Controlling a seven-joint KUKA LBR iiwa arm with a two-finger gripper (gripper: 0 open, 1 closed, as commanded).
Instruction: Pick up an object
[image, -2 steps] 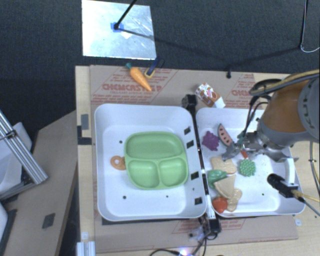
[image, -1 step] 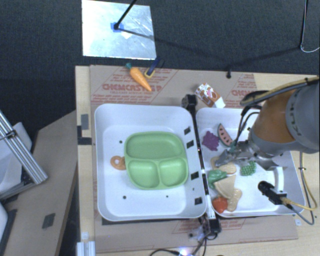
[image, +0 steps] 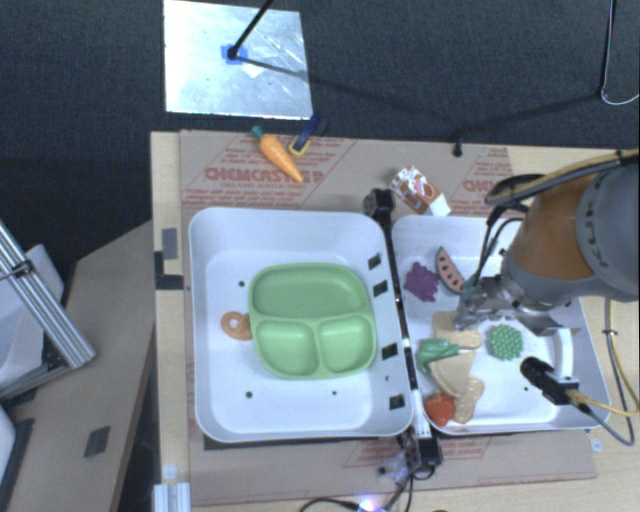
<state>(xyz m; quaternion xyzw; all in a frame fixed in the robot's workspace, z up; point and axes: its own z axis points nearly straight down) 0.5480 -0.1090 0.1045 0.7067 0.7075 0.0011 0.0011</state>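
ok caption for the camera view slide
Arm's claw down among toy foods in the right bin; green tray in the left bin.

Single grey arm (image: 600, 235) entering from the right, orange band above the wrist, wrist angled downward and leftward, gripper (image: 472, 308) lowered, finger state indeterminate
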